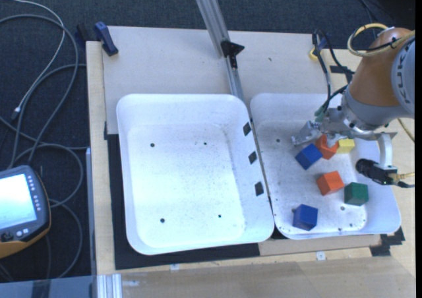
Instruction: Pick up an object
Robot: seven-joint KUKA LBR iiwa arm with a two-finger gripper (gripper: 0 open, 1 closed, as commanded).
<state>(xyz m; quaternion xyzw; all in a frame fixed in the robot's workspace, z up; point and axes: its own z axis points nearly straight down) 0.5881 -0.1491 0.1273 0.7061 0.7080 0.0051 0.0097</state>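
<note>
Overhead slanted view of the right-hand shallow white plastic bin [283, 221], with the grey two-finger claw [323, 137] lowered among a cluster of small coloured blocks. Directly under the claw sits an orange block [328, 148], largely covered by the wrist hardware; a blue cube [308, 156] lies just beside the claw toward the left bin, touching or nearly touching the orange block, and a yellow block [345, 146] shows just beside it toward the arm. Nearer the camera than the claw lie a second orange cube [330, 182] and a dark green cube [356, 193], close together, and a second blue cube [304, 216] well apart near the bin's front rim.

Whether the claw is spread or closed cannot be told, since the wrist body hides its tips, and no block is visibly held.

Handling, as a judgement: the blocks look rigid, light and flat-sided, probably wood or plastic, neither fragile nor soft. Smooth faces may slip if pinched at an edge or a corner, so hold is best taken across two opposite flat faces, squarely. The crowded blocks under the claw leave little room for a clean closure; the isolated blue cube offers freer sides.

The shapes of the covered orange block and the yellow block are hard to make out.
</note>
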